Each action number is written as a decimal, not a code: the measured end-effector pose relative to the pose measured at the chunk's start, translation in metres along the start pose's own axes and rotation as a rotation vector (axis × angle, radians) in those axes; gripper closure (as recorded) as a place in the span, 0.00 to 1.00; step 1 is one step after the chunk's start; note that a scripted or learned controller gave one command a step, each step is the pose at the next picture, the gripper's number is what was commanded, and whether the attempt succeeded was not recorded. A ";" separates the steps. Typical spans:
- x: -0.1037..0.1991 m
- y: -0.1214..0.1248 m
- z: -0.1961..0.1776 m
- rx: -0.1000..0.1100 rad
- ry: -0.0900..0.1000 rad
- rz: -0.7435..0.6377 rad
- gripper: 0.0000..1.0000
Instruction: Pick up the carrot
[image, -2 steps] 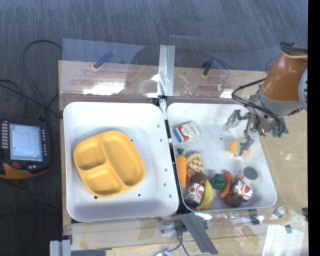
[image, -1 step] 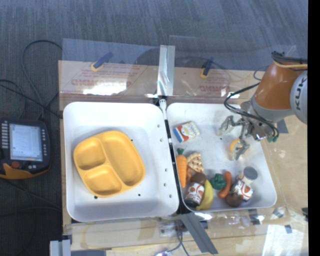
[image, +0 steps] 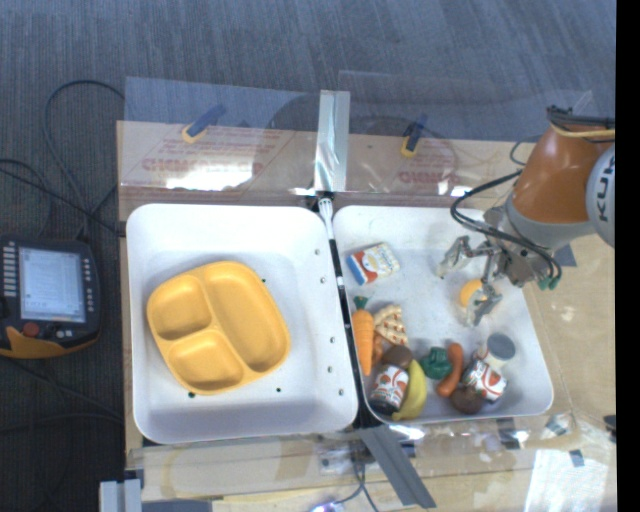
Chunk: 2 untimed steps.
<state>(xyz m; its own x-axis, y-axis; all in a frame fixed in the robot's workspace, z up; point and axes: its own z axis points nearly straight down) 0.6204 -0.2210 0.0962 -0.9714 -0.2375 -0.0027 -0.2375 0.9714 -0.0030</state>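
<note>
Grey carpet surrounded the bench. Against the right white bin's (image: 440, 225) left wall lay the orange carrot (image: 362, 339), untouched; the two-finger gripper (image: 478, 276) hovered released near the right edge, nothing grasped, pickup undone.

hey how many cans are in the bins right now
2, both in the right bin: one can near the front edge beside the banana, one can toward the front right corner. Others could be hidden under the pile.
</note>
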 end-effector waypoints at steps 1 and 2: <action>0.004 0.000 0.005 0.005 -0.009 -0.059 0.00; 0.010 0.003 0.005 0.001 -0.013 0.072 0.00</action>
<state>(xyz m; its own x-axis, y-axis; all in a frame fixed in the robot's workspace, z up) 0.6097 -0.2210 0.0909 -0.9859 -0.1668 -0.0160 -0.1668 0.9860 -0.0031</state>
